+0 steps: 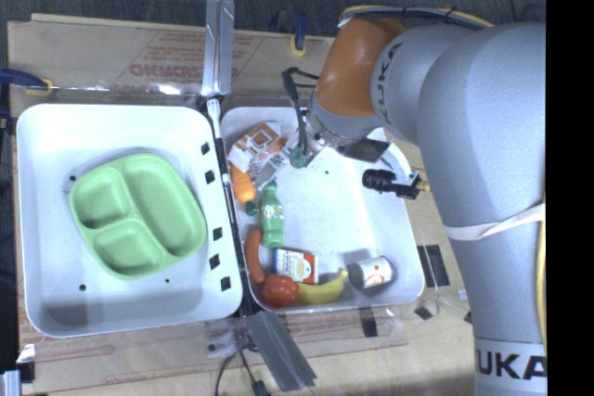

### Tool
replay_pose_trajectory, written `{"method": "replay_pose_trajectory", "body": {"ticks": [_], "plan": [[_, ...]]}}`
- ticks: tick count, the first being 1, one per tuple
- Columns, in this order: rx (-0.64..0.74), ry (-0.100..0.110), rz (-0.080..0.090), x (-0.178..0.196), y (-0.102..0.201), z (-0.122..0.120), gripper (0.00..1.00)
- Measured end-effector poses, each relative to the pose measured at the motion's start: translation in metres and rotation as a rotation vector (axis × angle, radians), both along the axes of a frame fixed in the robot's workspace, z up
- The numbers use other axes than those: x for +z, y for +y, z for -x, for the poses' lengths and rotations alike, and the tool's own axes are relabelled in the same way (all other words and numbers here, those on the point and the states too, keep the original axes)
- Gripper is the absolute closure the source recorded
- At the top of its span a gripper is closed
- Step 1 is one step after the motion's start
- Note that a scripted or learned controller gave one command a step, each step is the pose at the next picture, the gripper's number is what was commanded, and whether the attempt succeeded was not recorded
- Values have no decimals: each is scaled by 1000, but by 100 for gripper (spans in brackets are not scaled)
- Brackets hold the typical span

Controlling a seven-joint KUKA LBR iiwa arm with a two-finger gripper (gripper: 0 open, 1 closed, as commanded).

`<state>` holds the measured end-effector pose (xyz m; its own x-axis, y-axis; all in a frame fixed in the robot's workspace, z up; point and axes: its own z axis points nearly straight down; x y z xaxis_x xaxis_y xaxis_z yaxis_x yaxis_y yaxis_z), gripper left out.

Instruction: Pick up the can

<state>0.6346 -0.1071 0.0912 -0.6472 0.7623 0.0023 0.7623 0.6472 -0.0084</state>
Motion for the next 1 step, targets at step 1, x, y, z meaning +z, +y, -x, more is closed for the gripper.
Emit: {"method": "replay_pose_trajectory", "body": {"ticks": [1], "plan": [[3, 8, -3, 5, 0, 1, 100]]}}
